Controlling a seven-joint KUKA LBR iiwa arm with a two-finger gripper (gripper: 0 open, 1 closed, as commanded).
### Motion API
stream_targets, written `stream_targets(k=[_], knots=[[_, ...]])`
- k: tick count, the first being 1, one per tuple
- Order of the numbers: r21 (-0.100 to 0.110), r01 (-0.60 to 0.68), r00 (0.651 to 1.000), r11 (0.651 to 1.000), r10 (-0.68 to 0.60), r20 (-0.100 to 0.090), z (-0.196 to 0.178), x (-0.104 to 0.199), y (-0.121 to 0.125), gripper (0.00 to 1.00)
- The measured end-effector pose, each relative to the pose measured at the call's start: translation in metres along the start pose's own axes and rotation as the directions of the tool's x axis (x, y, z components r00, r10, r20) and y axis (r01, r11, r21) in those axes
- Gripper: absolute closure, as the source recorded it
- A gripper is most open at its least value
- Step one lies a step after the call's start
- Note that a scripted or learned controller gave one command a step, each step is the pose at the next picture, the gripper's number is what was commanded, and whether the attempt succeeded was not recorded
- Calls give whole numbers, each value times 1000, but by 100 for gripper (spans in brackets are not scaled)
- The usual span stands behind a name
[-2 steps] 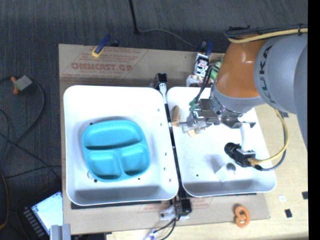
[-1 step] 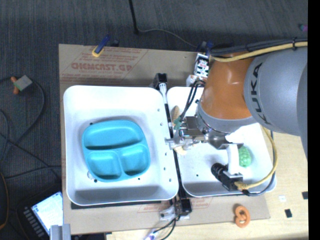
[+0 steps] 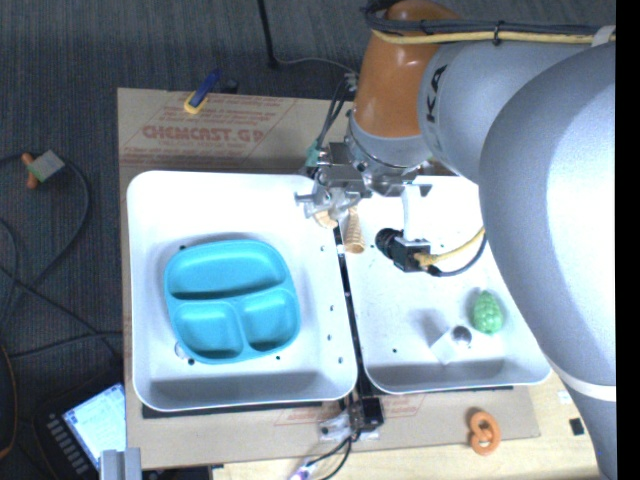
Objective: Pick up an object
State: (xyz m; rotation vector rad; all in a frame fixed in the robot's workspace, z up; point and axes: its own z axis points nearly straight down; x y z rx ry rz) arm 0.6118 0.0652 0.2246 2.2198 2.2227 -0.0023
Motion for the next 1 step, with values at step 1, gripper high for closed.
stream_targets(k=[1], knots=[[1, -1, 1000, 1000, 1, 0, -13, 16, -62, 100]])
